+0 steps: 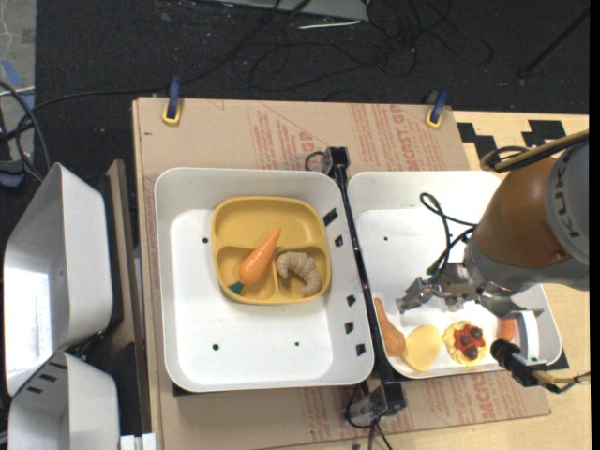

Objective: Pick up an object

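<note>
The arm reaches in over the right bin (370,190), gripper (417,296) low above its floor, jaws spread and holding nothing. Just below sit the candidates: a pale chip-like piece (423,346), an orange strip (389,328) along the bin's left wall, and a small tart with red filling (465,341). The left bin's yellow divided plate (269,213) carries a carrot (260,257) and a shrimp (300,270). This looks like the approach; next comes centring over one piece, descending, then closing.
</note>
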Available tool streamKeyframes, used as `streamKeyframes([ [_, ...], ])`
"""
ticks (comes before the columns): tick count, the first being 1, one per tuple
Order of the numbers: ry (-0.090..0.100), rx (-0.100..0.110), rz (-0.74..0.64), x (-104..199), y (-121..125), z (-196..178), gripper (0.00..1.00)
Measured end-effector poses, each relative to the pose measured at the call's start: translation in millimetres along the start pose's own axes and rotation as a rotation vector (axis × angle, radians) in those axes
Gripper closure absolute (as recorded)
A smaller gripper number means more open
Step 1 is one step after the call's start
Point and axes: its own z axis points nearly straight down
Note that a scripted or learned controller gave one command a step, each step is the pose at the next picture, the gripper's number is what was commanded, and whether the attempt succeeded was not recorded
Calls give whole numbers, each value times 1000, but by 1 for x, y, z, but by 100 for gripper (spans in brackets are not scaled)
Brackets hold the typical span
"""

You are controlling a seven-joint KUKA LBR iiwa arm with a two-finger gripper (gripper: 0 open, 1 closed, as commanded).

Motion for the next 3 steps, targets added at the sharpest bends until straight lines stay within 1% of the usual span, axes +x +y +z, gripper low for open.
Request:
streamKeyframes([
  [1, -1, -2, 0, 1, 0, 17, 0],
  [2, 0, -3, 2, 1, 0, 6, 100],
  [3, -3, -8, 0, -3, -1, -37, 100],
])
